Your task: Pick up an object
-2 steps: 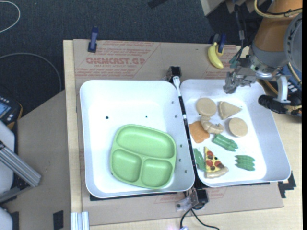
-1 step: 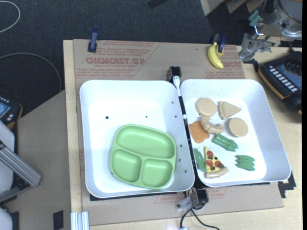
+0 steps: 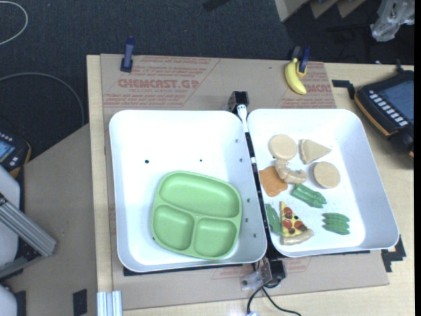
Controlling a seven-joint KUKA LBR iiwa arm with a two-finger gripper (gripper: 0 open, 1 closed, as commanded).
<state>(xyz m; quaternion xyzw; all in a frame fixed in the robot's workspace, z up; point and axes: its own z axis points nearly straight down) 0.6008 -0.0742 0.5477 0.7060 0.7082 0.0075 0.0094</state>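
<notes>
White far bin (image 3: 131, 176) holds a green tray (image 3: 197, 212); near bin (image 3: 368, 176), well down-left of the gripper (image 3: 393, 10), holds toy foods (image 3: 309, 176), pizza (image 3: 293, 224) farthest; banana (image 3: 296, 78) nearest; grip state I cannot tell.

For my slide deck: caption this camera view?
Green divided tray in left bin; toy foods, including pizza slice, in right bin.
</notes>
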